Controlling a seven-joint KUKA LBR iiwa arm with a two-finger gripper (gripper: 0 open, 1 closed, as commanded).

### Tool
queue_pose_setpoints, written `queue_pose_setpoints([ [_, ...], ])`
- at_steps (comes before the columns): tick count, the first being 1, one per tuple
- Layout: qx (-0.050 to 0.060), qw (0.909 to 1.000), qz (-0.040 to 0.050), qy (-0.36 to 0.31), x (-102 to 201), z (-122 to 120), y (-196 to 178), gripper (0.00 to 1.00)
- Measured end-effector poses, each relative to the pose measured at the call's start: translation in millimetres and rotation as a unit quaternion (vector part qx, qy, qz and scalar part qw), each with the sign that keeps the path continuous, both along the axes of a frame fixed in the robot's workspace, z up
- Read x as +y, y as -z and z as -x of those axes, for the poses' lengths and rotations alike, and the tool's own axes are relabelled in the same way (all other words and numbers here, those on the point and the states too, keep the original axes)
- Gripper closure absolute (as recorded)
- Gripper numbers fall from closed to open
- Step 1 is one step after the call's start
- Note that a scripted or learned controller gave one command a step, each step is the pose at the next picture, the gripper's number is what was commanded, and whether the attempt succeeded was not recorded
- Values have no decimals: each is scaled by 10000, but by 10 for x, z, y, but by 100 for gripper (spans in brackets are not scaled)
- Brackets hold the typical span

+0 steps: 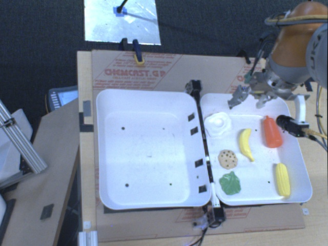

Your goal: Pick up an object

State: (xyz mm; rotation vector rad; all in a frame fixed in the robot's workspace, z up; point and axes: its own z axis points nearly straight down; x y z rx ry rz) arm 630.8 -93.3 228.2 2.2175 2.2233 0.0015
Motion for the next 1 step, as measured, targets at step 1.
queue_pose_setpoints([
  [1,13,10000,-2,9,163,559,129,0],
])
